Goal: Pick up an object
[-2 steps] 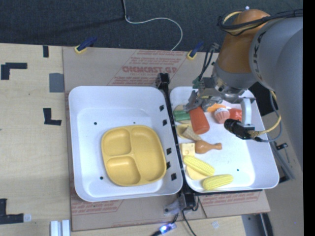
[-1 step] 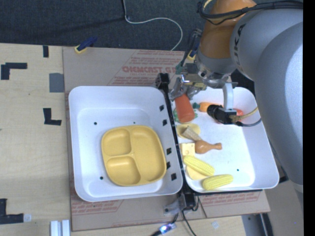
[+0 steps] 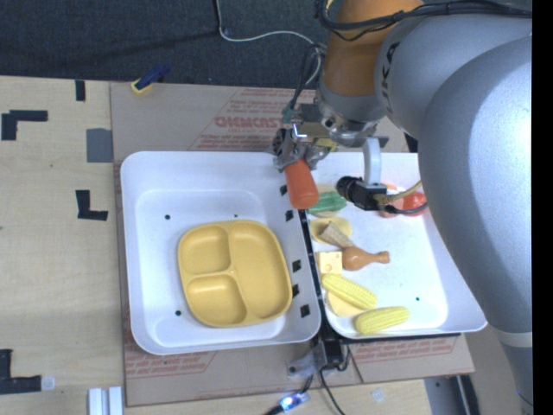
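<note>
Cardboard, a brown printed sheet (image 3: 173, 119), lies under both bins. Over on the left, the shallow white left bin (image 3: 151, 232) carries one item: a yellow plastic plate with three compartments (image 3: 233, 271), sitting flat toward the bin's 5 o'clock side.

Now to the middle, and here's the action. The two-finger gripper (image 3: 296, 156) hangs above the ridge where the bins meet, up at the 12 o'clock end of that seam. Its fingers are closed on the top of an orange cylinder-shaped toy (image 3: 301, 186), which dangles below them, tilted slightly, with its lower end pointing to 6 o'clock right over the divider.

Moving right, the shallow white right bin (image 3: 428, 266) is busy. A green toy piece (image 3: 327, 202) lies just at 4 o'clock of the orange toy. Below it comes a pale yellow wedge (image 3: 335, 230), then a brown toy drumstick (image 3: 361, 258) with its handle pointing to 3 o'clock. Two yellow corn cobs follow: one (image 3: 348, 292) near the seam, the other (image 3: 381, 319) at the bin's 6 o'clock edge. A small red piece (image 3: 415, 202) sits at 2 o'clock.
</note>
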Controlling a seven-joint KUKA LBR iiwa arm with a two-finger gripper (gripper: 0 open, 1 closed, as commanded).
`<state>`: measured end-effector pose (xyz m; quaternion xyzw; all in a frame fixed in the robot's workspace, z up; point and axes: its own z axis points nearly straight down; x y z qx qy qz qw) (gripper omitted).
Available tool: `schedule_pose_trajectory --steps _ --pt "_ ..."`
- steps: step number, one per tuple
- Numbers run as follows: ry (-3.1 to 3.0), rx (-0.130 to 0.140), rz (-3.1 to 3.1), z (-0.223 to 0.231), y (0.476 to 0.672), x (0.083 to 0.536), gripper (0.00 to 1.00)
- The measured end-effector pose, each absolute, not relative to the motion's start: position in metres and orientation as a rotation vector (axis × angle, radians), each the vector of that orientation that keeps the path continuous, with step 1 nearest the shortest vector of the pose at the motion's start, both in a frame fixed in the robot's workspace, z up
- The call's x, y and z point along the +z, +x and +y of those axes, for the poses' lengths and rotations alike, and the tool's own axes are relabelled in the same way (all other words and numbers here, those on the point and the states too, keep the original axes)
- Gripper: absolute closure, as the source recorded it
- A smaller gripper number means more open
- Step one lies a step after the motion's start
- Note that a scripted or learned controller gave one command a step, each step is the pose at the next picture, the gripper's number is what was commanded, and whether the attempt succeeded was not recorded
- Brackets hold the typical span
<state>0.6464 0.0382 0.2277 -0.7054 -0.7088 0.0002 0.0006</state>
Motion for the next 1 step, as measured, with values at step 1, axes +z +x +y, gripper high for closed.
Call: schedule_pose_trajectory --steps 1 --pt "-2.221 0.004 -2.221 0.0231 0.6384 0.2310 1.00"
